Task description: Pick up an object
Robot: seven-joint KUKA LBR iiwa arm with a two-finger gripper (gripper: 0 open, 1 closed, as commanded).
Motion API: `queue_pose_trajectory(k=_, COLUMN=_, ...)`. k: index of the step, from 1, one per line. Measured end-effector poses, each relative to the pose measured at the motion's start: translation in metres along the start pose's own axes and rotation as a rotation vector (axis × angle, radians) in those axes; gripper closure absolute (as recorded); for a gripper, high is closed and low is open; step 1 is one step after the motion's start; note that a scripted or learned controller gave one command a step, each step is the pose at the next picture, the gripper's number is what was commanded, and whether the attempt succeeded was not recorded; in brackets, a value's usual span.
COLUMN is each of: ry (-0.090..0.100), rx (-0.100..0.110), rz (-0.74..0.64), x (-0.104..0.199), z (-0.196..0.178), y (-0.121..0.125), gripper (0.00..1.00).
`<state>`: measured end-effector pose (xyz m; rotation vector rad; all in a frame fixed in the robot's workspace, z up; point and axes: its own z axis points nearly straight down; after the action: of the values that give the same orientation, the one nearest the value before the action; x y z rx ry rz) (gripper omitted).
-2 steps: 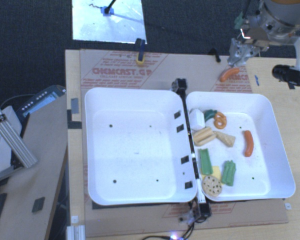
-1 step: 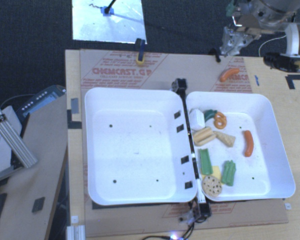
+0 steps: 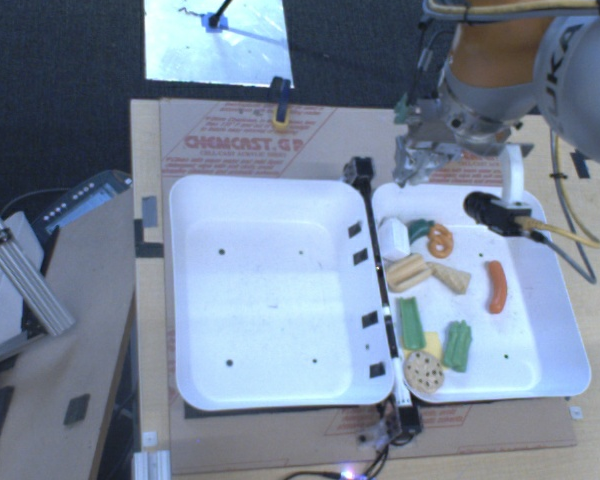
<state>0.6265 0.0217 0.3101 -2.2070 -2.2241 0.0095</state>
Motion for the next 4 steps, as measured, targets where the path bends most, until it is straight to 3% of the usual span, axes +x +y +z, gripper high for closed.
queue_pose_trajectory(k=1, ry=0.003, rx=-0.023, rz=-0.006, x=0.098, z=-0.1, y=0.027, gripper=1.0)
queue_pose_trajectory(k=2, ry=0.0, rx=-0.015, rz=0.002, x=0.118, z=-0.11, y=0.043, gripper=1.0)
queue_pose_trajectory(k=3, ry=-0.001, rx=-0.004, rz=-0.001, x=0.175, z=-0.032, y=0.013, gripper=1.0)
queue_pose_trajectory(k=4, ry=0.001, rx=-0.016, rz=0.001, x=0.179, z=-0.07, y=0.044, gripper=1.0)
